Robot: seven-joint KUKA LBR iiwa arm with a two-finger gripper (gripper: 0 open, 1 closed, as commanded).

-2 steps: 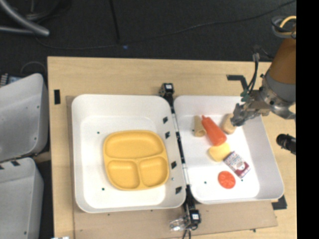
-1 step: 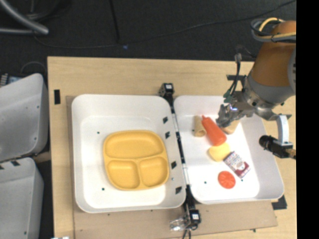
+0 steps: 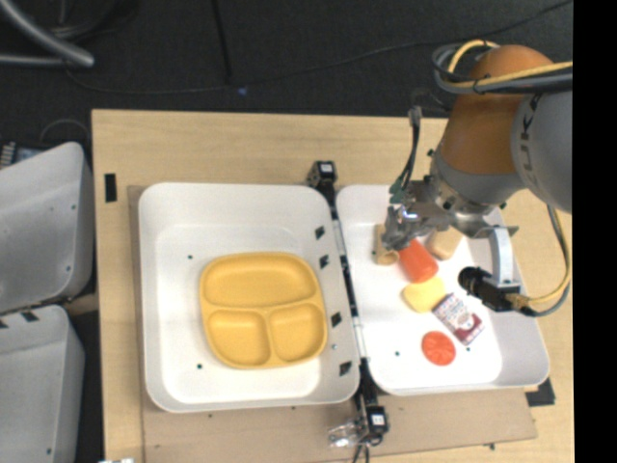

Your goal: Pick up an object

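My gripper [image 3: 393, 237] hangs low over the back left part of the right bin [image 3: 386, 360], under the grey arm with its orange band. A small beige piece [image 3: 386, 256] lies right at the gripper's tip; whether it is held cannot be made out. Just right of it are an orange-red chunk [image 3: 417, 260] and a beige lump [image 3: 444, 245]. Nearer the front lie a yellow piece [image 3: 424, 295], a small red-and-white packet [image 3: 458, 318] and a round red item [image 3: 438, 348].
The left bin [image 3: 164, 374] holds a yellow three-compartment tray [image 3: 260, 309]. A raised divider with black clips [image 3: 342, 287] separates the two bins. A black fitting on a cable [image 3: 482, 287] overhangs the right bin's right side.
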